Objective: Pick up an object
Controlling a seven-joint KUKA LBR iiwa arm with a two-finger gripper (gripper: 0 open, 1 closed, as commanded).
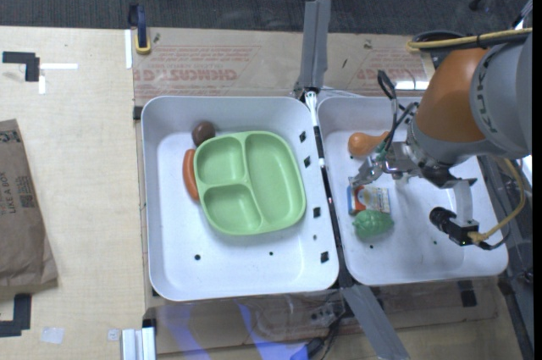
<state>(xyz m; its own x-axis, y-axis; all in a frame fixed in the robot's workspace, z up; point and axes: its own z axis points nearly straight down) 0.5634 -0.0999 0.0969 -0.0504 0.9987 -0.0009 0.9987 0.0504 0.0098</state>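
Two shallow white bins sat side by side on the bench in the camera view, the left bin and the right bin meeting at a narrow divider. The grey arm reached in from the right, its orange band bulging above the wrist, and bent down over the far half of the right bin. The wrist pointed left and downward, so the gripper hung low over the bin's left part, just above a small flat packet printed in red, white and blue. Whether the jaws were spread or closed could not be told from this angle, since cables and the wrist housing crowded the tips, and nothing could be seen clamped between them. A black cable with a plug dangled from the arm to the right of the packet.

Just near of the packet lay a crumpled green object, touching or almost touching the packet's near edge. An orange rounded object rested farther back, partly hidden by the wrist.

Over in the left bin, a pale green divided tray with three compartments lay tilted. An orange-red object peeked from under its left edge, and a dark brown round object sat at its far left corner.
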